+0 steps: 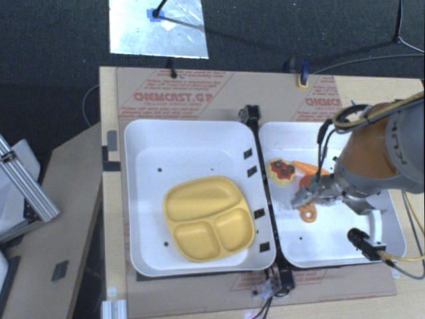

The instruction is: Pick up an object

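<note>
Down in the right-hand bin (382, 238), the claw (311, 195) sits low over the white floor, reached in from the right on the grey arm (398, 148) with its orange band (365, 155). Whether the claw is released or clenched I cannot tell; the wrist and cabling blur it at this slant. Nothing is plainly seen between its tips, so, as I judge it, the pick is not yet made: the approach and descent look finished, and the closing, the grip and the lift are what is left. Three small things lie close around the claw. An orange ring-shaped toy (308, 213) rests on the bin floor just below it, touching or nearly touching its lower edge, and seems the likeliest target. An orange carrot-like stick (305, 167) lies just above the claw, slanting toward the arm, its far end hidden under the wrist. A small yellow piece with a red top (281, 172), perhaps toy food, sits up and to the left of the claw, near the divider between the bins. The left-hand bin (149, 148) holds a yellow three-compartment plate (209, 216), well apart from the claw and not in play. Both bins stand on the table (199, 92), its top covered by printed brown board.
</note>
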